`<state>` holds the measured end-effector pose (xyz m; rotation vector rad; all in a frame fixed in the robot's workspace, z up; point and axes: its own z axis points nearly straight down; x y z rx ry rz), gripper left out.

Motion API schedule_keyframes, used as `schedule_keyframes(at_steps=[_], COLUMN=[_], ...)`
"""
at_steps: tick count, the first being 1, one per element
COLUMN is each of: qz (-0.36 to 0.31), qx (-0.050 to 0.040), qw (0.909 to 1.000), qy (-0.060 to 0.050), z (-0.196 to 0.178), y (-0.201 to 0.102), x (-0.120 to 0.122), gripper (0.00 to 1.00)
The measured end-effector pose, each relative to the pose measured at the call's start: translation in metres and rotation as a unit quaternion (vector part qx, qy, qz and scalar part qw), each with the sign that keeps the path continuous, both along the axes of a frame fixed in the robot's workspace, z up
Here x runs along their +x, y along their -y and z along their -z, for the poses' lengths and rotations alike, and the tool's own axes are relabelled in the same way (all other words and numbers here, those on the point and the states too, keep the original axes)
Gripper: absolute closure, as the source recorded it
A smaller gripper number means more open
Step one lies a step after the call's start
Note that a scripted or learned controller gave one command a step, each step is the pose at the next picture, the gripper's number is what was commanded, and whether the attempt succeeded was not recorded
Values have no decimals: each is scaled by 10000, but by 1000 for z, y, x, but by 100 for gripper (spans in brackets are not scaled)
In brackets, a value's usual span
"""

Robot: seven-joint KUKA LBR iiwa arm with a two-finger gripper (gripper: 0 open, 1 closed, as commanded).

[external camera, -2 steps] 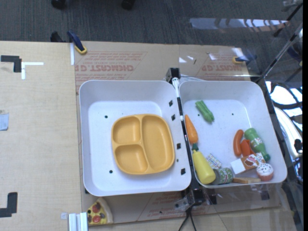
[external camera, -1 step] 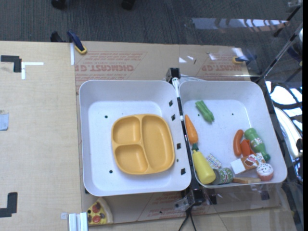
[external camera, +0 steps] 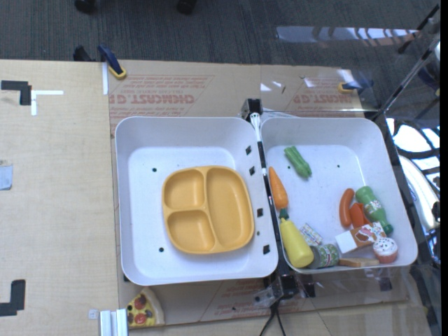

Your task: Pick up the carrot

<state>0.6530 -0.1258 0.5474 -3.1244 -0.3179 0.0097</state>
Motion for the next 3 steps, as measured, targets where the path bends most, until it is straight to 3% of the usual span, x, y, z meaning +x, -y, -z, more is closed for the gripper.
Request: schedule_keyframes(at_steps=[1, 2, 3], qz=[5, -22, -17], qx=[0, 2, 1], qw=[10000, 10000, 10000], qy=[1, -11, -11], z=[0, -8, -8], y=[0, -1, -1], x=[0, 1, 1], gripper=[0, 100, 0])
